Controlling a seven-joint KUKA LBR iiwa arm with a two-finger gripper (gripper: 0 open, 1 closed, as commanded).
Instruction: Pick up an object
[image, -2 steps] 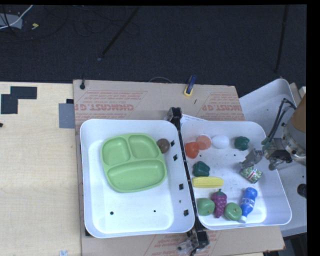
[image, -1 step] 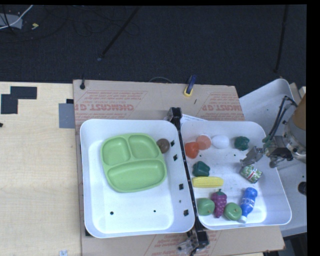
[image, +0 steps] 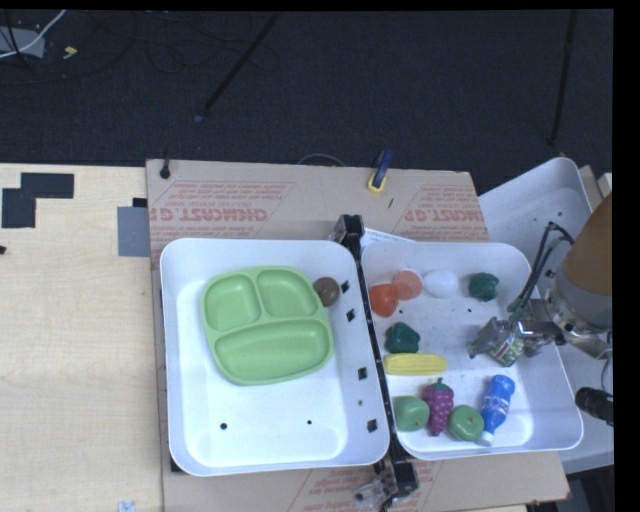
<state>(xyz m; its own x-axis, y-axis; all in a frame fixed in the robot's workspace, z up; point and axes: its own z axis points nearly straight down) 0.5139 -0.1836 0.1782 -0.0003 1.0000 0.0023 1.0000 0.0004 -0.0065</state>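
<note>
Down at the near edge sit 2 green fruits (image: 410, 411), grapes (image: 438, 404) and a blue bottle (image: 496, 402) in the right bin (image: 560, 425); the gripper (image: 497, 343), grip unreadable, should descend squarely over 1.

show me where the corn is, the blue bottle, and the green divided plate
corn (image: 415, 364), camera view, middle of the yellow cob in the right bin.
blue bottle (image: 496, 398), camera view, on its blue body, above the white cap.
green divided plate (image: 268, 350), camera view, floor of its large lower compartment, left bin.
</note>
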